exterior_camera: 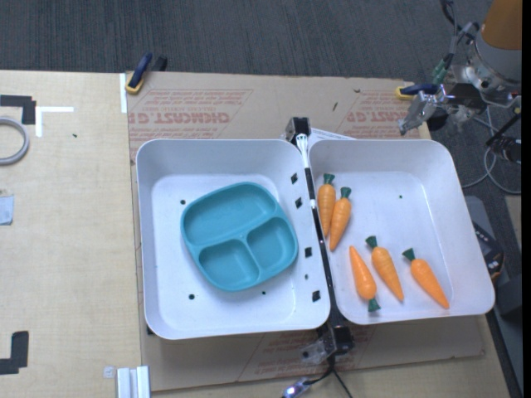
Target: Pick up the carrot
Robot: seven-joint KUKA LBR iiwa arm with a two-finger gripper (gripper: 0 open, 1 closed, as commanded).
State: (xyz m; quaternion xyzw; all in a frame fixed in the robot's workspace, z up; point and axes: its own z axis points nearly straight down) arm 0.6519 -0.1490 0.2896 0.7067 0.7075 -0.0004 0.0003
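gripper hangs beyond right bin's far rim | finger spread: can't tell | carrots lie inside, nearer us, long axes running roughly front-to-back

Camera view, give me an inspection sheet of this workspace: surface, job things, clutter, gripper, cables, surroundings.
Surface: tan cardboard-covered bench bearing two shallow white plastic bins, left bin and right bin, joined side by side.
Job's things: five orange plastic carrots with green tops in the right bin; a touching pair by the divider, three more near the front wall.
Clutter: teal three-compartment plastic plate in the left bin; blue and yellow clamp at the bench's far edge.
Gripper: metal two-finger gripper beyond the right bin's far corner, nothing between its fingers; open or shut unclear.
Cables: black cables on the right, more at the front.
Surroundings: dark grey carpet.
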